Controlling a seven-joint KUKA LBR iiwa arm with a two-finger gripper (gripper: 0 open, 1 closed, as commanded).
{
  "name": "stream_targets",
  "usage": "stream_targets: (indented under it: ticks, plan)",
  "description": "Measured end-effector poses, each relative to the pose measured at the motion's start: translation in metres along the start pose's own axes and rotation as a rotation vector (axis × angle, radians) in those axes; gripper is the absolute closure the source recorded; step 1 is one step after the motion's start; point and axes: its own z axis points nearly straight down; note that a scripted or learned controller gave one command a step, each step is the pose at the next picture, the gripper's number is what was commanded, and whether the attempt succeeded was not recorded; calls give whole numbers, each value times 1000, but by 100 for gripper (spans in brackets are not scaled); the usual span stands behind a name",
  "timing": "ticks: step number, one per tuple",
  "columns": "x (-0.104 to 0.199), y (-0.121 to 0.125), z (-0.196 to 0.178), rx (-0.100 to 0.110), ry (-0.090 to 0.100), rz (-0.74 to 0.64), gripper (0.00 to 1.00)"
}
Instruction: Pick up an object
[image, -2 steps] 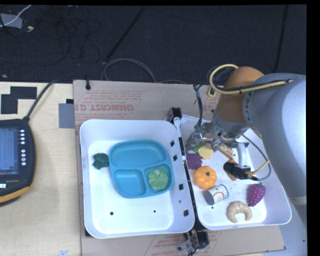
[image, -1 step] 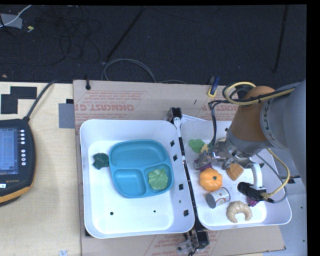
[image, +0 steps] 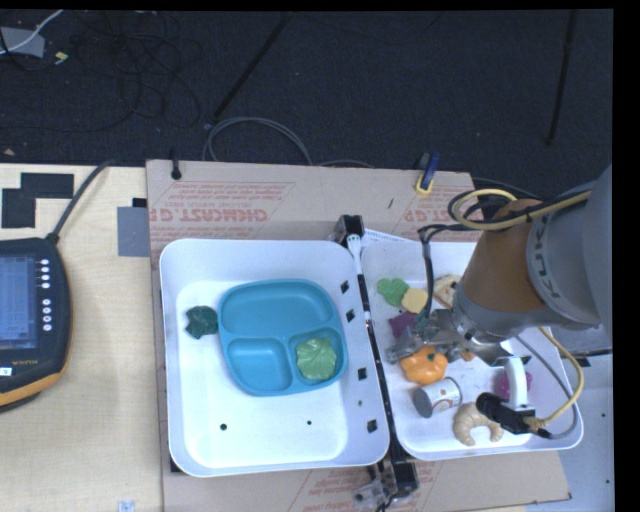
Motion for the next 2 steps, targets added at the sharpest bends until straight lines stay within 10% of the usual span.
stream_targets:
  ticks: [1, 2]
  plan:
    - [-2, 2, -11, -3, -1, 6, 100]
    - [42, 25, -106, -13, -1, -6, 100]
